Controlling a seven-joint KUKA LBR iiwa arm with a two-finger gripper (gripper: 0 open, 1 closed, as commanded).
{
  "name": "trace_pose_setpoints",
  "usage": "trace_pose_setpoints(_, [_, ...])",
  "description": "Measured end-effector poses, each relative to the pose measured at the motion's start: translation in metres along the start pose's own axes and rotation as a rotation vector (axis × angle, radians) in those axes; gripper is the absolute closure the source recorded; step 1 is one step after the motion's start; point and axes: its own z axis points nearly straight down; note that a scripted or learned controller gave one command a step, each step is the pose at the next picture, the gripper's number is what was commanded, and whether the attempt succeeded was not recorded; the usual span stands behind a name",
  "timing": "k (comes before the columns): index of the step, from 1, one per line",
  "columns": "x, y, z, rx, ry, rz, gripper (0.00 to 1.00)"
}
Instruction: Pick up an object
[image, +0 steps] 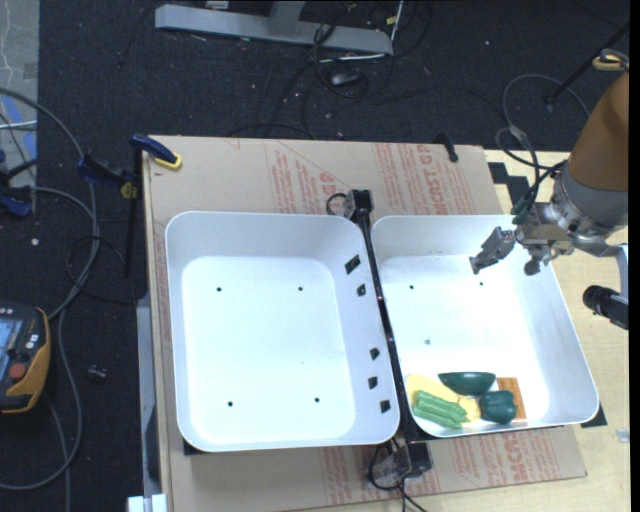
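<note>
Around the worktop (300, 165) you had dark speckled carpet strewn with black cables, and the worktop itself was a sheet of printed cardboard carrying two shallow white bins set side by side.

Nearest the camera, in the front corner of the right bin (560, 330), lay everything you could have picked. I counted five pieces bunched together: one ridged green piece shaped like a pickle (438, 408), one dark green bowl-shaped piece (467, 381), one smaller teal-green lump (498, 407), one pale yellow flat piece (425, 387) underneath them, and one orange flat piece (512, 386) at the back of the pile. They touched or overlapped one another, and I judged they had slid or been dropped into that corner, which would make a clean grip on any single one harder. The left bin (180, 330) had only a few small dark marks on its floor. A black strip with clips (378, 320) ran between the two bins, seemingly to hold them together.

Farther back, the claw (510, 250) hung over the rear part of the right bin, well apart from the pile. Its two dark fingers stood spread and released, with nothing between them. It was set high, as I read it, poised ahead of a descent.

Beyond that, one blue-and-yellow clamp (150, 155) gripped the worktop's far left corner, presumably to pin the board down.
</note>
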Motion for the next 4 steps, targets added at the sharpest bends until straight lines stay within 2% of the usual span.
trace_pose_setpoints(1, [0.0, 0.001, -0.003, -0.006, -0.001, -0.001, 0.0])
trace_pose_setpoints(4, [0.007, -0.004, 0.147, -0.003, 0.0, -0.001, 0.0])
